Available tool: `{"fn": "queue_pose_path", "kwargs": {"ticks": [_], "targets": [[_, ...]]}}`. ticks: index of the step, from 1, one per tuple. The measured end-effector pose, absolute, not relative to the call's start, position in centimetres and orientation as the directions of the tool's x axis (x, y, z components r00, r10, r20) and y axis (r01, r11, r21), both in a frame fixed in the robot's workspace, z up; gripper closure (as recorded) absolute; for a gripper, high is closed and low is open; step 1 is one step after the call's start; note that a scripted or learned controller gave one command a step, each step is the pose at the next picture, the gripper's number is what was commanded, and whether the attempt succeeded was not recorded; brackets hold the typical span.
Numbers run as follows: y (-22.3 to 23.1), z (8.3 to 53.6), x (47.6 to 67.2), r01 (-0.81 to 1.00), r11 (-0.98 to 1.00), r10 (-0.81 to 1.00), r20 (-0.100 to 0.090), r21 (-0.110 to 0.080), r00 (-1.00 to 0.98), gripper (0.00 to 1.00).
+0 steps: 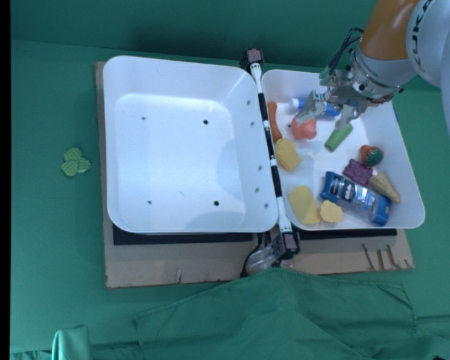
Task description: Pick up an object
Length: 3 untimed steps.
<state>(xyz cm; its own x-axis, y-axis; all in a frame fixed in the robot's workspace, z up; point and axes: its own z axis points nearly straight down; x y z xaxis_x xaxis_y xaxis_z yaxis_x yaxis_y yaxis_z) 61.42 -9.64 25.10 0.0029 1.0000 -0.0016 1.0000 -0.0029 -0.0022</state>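
Camera view looks down on two white bins. Nearest us in the right bin (405,220) lie a blue packet (355,198), two yellow pieces and a little cone (385,187). Farther back sits a red strawberry (372,154). Next comes a green stick (337,138), lying slanted, its top end pointing up and right toward the arm. Just left of it is an orange-red lump (304,129). The gripper (331,113) hangs right above these two, at the far end of the bin. I cannot tell if it is open or shut. The green stick looks closest, a bit below and right of the tool.
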Motion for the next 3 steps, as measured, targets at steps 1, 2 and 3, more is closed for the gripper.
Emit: {"fn": "queue_pose_path", "kwargs": {"ticks": [1, 2, 3], "targets": [[-12.5, 30.8, 60.4, 1.0, -0.005, 1.0, -0.003, 0.01, 0.005, 0.0], [-9.9, 20.8, 61.7, 1.0, -0.002, 1.0, 0.0, -0.005, 0.002, 0.0], [-10.1, 22.8, 61.9, 1.0, -0.005, 1.0, -0.003, 0.01, 0.005, 1.0]]}}
